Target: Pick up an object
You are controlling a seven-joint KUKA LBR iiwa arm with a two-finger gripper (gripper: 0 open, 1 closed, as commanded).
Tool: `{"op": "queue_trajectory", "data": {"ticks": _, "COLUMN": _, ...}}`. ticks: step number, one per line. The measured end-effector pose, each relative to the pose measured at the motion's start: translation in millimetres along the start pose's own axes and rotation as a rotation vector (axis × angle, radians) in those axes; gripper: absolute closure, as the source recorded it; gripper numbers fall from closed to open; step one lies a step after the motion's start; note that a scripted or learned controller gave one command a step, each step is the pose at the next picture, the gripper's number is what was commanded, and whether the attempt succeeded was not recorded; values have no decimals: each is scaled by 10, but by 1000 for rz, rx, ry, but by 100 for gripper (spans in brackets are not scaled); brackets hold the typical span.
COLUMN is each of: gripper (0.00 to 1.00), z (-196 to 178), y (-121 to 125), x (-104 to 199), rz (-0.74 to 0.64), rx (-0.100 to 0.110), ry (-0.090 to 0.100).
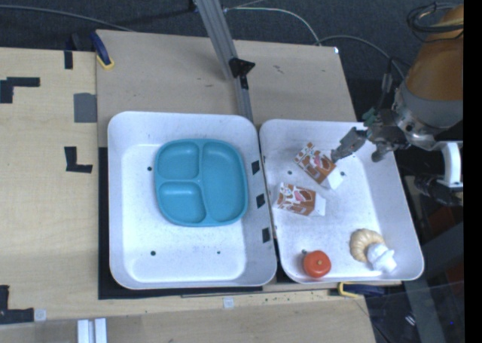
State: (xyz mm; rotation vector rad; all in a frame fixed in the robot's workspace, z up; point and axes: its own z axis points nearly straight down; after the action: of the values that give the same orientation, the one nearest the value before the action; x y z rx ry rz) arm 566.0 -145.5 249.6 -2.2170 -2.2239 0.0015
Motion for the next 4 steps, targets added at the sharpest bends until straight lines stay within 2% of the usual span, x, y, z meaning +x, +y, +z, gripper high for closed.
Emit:
{"op": "queue_trajectory", "data": {"ticks": 1, "gripper": 0, "z": 0, "y": 0, "x": -1, "rz": 1, "rx": 0, "ry": 0}}
{"op": "queue_trajectory", "data": {"ticks": 2, "gripper": 0, "z": 566, "y": 77, "x": 60, "rz": 1, "rx": 5, "ry": 0}}
{"op": "queue_trajectory", "data": {"ticks": 3, "gripper": 0, "z": 1121, "y": 12, "x": -26, "rz": 2, "rx": 6, "ry": 0}}
{"op": "queue_trajectory", "data": {"ticks": 4, "gripper": 0, "z": 1620, "y": 14, "x": -24, "rz": 2, "rx": -2, "ry": -2}}
